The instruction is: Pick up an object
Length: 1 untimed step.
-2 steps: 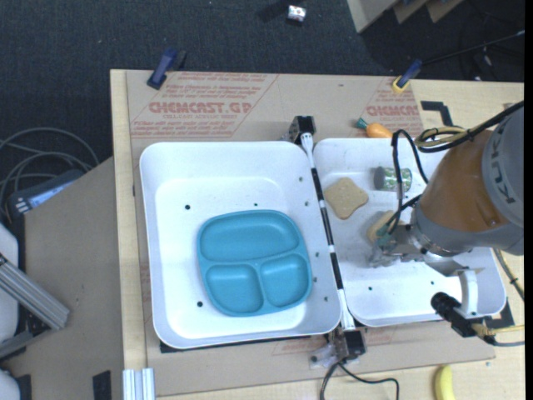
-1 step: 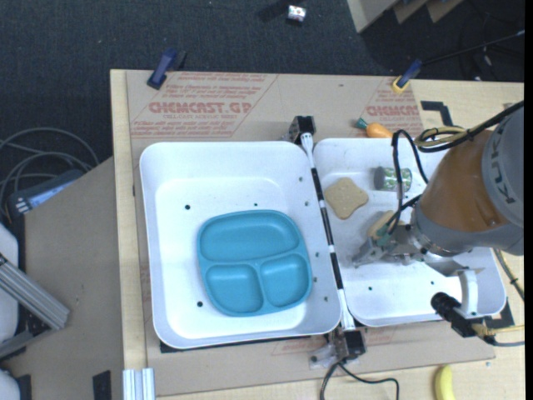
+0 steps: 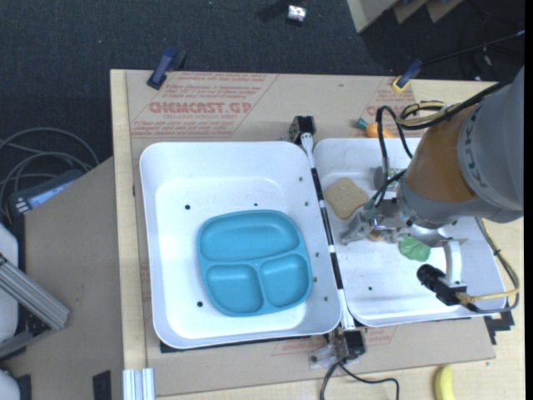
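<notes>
Since the hand (image 3: 372, 223) sits low in the right bin (image 3: 391, 307) with the arm's bulk over it, I cannot tell how it is set, and my worry is that it comes up with nothing or merely nudges a piece aside. A tan object (image 3: 345, 196) lies just beside it, up and to the left, and a green object (image 3: 414, 247) just to its right, partly under the wrist; the blue divided tray (image 3: 252, 261) rests well apart in the left bin (image 3: 166, 223).

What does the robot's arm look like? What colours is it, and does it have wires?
The arm is fat, round and grey, with an orange band above the wrist. Black and yellow cables loop along it. Its pincer is small, made of grey metal.
</notes>
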Each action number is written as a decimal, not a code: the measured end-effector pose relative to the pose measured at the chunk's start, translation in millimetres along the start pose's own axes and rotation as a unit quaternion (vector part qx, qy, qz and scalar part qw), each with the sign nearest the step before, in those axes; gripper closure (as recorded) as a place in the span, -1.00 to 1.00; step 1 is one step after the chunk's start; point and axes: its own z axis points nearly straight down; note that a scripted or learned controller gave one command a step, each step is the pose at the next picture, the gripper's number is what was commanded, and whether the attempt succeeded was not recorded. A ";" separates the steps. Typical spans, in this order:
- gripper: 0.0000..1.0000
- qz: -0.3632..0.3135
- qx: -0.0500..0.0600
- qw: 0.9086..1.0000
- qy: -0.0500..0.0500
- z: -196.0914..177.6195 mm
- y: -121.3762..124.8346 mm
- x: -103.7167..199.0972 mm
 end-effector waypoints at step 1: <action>-1.00 0.000 0.000 1.000 0.000 -0.4 67.3 -1.5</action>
